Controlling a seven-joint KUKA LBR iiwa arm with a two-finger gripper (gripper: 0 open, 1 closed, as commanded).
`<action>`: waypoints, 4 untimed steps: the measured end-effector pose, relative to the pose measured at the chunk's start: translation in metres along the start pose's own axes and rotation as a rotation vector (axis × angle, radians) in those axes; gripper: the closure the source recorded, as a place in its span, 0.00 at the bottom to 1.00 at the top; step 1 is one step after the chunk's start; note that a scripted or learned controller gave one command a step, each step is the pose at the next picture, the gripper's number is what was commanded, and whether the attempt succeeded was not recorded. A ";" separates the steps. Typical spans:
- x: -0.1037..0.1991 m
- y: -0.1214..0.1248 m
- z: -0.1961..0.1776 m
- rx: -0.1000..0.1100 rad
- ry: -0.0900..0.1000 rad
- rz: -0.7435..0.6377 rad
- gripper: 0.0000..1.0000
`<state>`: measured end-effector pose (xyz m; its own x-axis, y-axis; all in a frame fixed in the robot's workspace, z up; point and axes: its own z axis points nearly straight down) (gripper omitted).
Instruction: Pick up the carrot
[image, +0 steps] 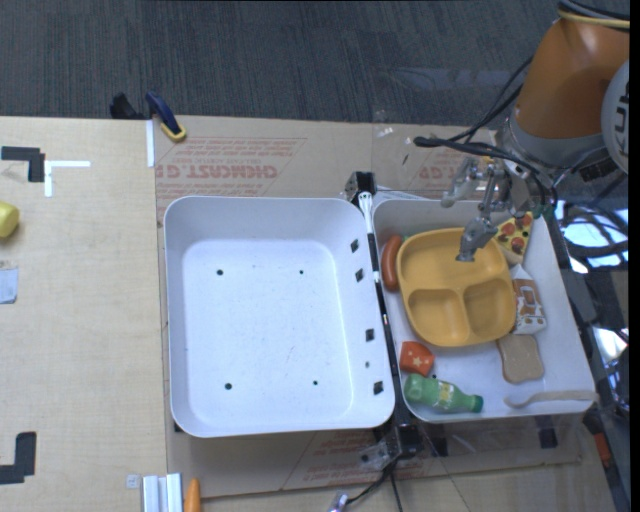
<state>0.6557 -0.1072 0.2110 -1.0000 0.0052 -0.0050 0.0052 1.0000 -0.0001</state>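
A short orange piece that looks like the carrot (415, 357) lies in the right bin (560, 300), just below the yellow divided plate (455, 295) and above a green bottle (445, 396). A longer red-orange piece (391, 262) is wedged between the plate and the bin's left wall; I cannot tell for certain which of the two is the carrot. My gripper (470, 245) hangs over the plate's upper compartment, well above and to the right of the orange piece, with nothing visibly held.
A pizza slice (515, 235), a wrapped snack (528, 308), a bread slice (522, 358) and a white spoon (545, 400) line the right bin's right side. The left bin (180, 330) sits beside it. Cables trail behind the wrist.
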 end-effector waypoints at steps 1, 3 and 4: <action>0.007 -0.044 0.105 0.002 -0.007 -0.096 0.00; 0.076 -0.107 0.105 -0.009 -0.013 -0.330 0.00; 0.038 -0.052 0.016 -0.001 -0.003 -0.441 0.00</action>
<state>0.6173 -0.1588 0.1947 -0.9064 -0.4224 -0.0076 -0.4224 0.9064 -0.0020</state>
